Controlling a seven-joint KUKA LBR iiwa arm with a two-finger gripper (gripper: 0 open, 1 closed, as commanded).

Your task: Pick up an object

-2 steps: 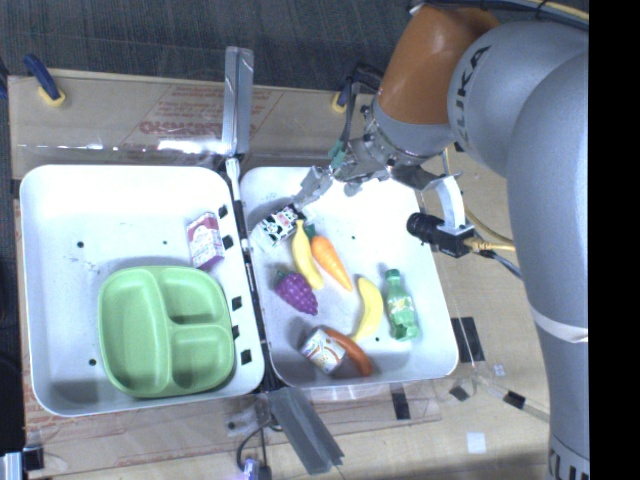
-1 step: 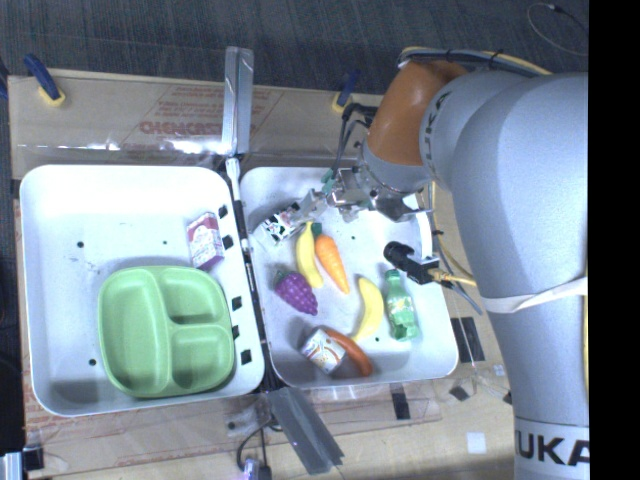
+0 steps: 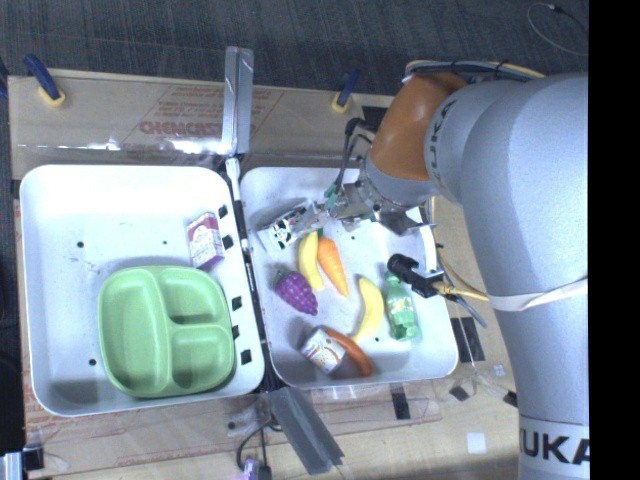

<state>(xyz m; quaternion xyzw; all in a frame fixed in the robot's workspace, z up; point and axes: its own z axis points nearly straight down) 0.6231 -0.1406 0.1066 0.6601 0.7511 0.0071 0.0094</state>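
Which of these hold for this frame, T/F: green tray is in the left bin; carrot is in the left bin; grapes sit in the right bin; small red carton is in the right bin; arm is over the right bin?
1. The green divided tray lies in the left bin. True.
2. The carrot lies in the left bin. False: it is in the right bin, beside a banana.
3. The purple grapes sit in the right bin. True.
4. The small red carton is in the right bin. False: it is in the left bin, above the tray.
5. The gripper is over the right bin's upper part. True.
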